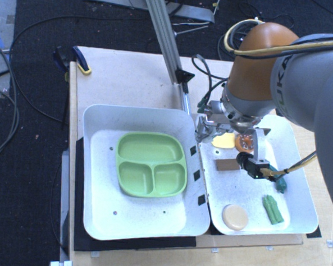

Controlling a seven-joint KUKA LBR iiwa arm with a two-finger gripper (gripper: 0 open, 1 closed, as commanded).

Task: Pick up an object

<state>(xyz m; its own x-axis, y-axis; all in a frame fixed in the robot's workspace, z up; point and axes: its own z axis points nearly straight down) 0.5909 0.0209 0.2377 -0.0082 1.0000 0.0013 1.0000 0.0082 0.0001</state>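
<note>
Left bin [94, 209] has one green divided plate [152, 164]. Right bin [302, 214] has five small items, tan disc [235, 217] at 6 o'clock. Can't tell the gripper [234, 131] state tbh.

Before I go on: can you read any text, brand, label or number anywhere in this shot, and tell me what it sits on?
"UK": dark letters running along the grey arm shell beside the orange band, cut off by its curve; seemingly part of a longer brand name.
No lettering on the green tray, the white bins or the items in the right bin.
</note>
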